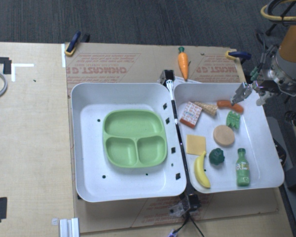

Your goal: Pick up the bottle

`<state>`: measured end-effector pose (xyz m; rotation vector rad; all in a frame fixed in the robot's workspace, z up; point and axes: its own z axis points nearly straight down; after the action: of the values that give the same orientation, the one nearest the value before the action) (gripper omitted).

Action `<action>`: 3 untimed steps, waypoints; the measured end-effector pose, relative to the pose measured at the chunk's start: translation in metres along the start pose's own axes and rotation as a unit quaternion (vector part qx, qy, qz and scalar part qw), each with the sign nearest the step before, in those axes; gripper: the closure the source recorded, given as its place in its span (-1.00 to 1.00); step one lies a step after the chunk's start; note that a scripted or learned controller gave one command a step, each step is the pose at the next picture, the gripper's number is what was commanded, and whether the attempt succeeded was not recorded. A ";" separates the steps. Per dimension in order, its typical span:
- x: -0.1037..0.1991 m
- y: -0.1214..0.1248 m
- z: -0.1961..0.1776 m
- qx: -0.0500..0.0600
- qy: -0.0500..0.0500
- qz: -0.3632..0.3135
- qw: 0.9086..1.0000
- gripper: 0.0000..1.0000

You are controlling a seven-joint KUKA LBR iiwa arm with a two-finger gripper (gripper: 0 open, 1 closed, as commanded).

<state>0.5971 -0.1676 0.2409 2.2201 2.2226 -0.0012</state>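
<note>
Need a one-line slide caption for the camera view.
Gripper at the right bin's far edge; bottle lies untouched near its front.

At the right edge of the frame the arm (pixel 290 58) shows a broad orange band above a pale grey wrist section. Below that sits a cluster of dark metal parts with small silvery fittings and a speck of green. The tool (pixel 246 94) ends in thin dark fingers (pixel 239 96). Yellow and black cables (pixel 280 9) loop in the upper right corner.
</note>
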 end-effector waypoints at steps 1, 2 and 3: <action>-0.029 -0.009 0.146 -0.003 -0.001 -0.021 1.000 -1.00; -0.029 -0.009 0.135 -0.004 -0.001 -0.020 1.000 1.00; 0.054 -0.050 0.136 0.000 0.000 -0.099 0.995 1.00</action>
<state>0.5467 -0.1135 0.1052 1.9901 2.4318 -0.0012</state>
